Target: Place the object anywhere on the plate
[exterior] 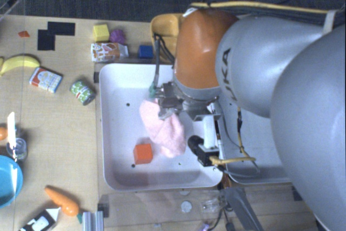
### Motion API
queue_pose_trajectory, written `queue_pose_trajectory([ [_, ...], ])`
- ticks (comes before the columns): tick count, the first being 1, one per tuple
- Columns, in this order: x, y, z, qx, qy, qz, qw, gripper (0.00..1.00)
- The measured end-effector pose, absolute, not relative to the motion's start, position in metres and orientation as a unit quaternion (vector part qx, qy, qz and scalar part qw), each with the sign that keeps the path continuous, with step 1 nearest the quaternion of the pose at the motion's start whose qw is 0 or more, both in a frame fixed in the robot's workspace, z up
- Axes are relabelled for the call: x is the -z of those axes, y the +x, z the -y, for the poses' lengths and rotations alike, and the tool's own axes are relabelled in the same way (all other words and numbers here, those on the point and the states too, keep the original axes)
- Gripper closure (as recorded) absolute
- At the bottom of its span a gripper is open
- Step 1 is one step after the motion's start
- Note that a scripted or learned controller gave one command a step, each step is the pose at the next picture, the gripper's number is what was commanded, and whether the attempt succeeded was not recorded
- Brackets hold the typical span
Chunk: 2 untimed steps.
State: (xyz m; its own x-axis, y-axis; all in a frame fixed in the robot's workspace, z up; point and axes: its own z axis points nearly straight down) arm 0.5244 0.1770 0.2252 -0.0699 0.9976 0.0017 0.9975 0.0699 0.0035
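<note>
hovering over the white bin (116, 116), my gripper (168, 105) sits at the pink cloth's (165, 130) twelve o'clock edge; whether it grasps or is released, i cannot tell. orange block (143, 153) lies at the cloth's seven o'clock. placement on a plate: judged not yet done.

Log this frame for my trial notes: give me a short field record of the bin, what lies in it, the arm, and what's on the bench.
bin: white bin, left of the arm
in bin: pink cloth, orange block
block vs cloth: block lies left of the cloth's lower part
arm: grey with orange band, over the bin's right side
pincer: at the cloth's upper edge; fingers unclear
bench left: banana, carrot, blue bowl
</note>
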Motion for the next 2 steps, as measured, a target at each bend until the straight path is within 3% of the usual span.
queue_pose_trajectory([
  [1,-0.105,0.545,-0.192,-0.003,0.724,-0.69,0.001,1.0],
  [2,-0.185,0.529,-0.105,-0.0027,0.658,-0.753,0.002,1.0],
])
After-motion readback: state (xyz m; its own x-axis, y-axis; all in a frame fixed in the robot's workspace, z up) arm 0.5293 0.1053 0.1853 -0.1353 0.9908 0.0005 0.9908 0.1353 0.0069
